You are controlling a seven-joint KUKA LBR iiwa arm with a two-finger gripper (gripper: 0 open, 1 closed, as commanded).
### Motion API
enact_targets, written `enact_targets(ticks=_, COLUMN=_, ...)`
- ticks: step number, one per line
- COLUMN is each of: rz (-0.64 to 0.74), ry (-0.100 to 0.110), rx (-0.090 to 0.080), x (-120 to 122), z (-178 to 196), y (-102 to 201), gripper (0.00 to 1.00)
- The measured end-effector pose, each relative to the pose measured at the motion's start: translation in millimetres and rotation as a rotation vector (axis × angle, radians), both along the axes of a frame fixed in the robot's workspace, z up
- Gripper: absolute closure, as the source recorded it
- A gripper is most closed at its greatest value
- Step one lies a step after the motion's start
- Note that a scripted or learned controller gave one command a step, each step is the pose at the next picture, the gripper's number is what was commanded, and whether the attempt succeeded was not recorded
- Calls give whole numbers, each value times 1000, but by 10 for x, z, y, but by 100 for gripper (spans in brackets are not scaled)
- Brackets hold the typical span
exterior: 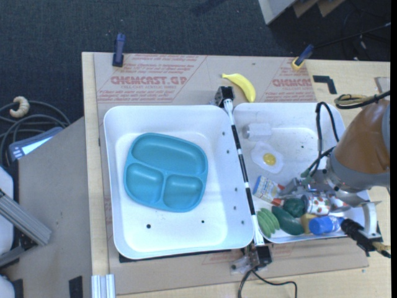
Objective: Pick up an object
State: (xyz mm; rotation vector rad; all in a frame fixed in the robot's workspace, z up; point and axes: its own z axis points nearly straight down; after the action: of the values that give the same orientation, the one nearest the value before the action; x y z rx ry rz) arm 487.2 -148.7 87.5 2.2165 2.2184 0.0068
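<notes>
- The jaws [317,198] are hanging low over the near corner of the right bin [291,120], directly above a tight clutter of small objects; whether they are open, closed or gripping anything cannot be told — the wrist is masking them.
- Beneath and just beside them, a dark green object [291,208] is lying against a blue object [321,226], with a lighter green ridged piece [268,221] touching the bin's near-left edge. These are the likeliest candidates for the pick.
- A small printed packet [265,188] is sitting just left of the cluster, and a white fried-egg toy [268,160] is resting further back, well apart from the pile.
- Judgement: the step in hand appears to be the descent onto the pile. To do it well, the jaws should be straddling one object alone — the dark green one looks the most exposed — and keeping off the bin wall.
- Risk, as judged: neighbours are touching, so a closure may be catching two items or none.
- The left bin [115,129] is carrying a blue divided tray [165,172].
- A banana [240,84] is lying on the bench [186,76] behind the bins.
</notes>
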Motion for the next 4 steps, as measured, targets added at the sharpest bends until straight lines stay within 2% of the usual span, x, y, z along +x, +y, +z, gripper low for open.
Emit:
enact_targets(ticks=1, rz=0, ry=5, rx=0, x=1155, z=157, y=-277, gripper=0)
enact_targets(ticks=2, rz=0, ry=8, rx=2, x=580, z=-35, y=513, gripper=0)
enact_targets(ticks=3, rz=-1, ry=6, rx=0, x=1170, z=-24, y=-89, gripper=0)
enact_targets(ticks=4, rz=1, ry=56, rx=-5, x=1688, z=-76, y=407, gripper=0)
